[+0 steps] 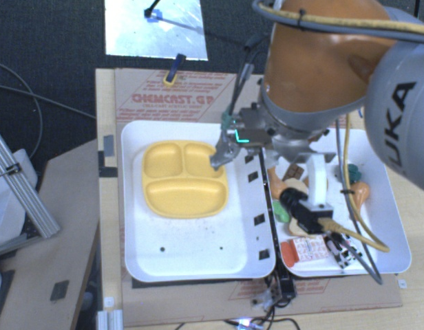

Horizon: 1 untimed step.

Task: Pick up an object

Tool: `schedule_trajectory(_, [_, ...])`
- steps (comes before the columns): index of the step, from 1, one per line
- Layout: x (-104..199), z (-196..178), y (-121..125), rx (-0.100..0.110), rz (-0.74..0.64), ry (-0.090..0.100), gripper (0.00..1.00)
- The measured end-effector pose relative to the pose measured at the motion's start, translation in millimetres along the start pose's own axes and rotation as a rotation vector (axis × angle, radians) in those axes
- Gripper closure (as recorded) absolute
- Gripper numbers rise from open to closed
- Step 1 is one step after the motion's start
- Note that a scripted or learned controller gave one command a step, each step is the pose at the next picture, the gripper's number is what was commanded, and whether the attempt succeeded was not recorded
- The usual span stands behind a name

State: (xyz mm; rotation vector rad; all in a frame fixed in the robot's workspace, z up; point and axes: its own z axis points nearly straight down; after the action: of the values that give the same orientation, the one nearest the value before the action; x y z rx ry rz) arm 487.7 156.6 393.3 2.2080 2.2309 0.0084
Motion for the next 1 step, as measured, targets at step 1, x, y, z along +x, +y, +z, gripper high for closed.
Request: schedule_trajectory(1, [27.9,-69.2,-0.2,-0.003,0.003,0.003,0.00])
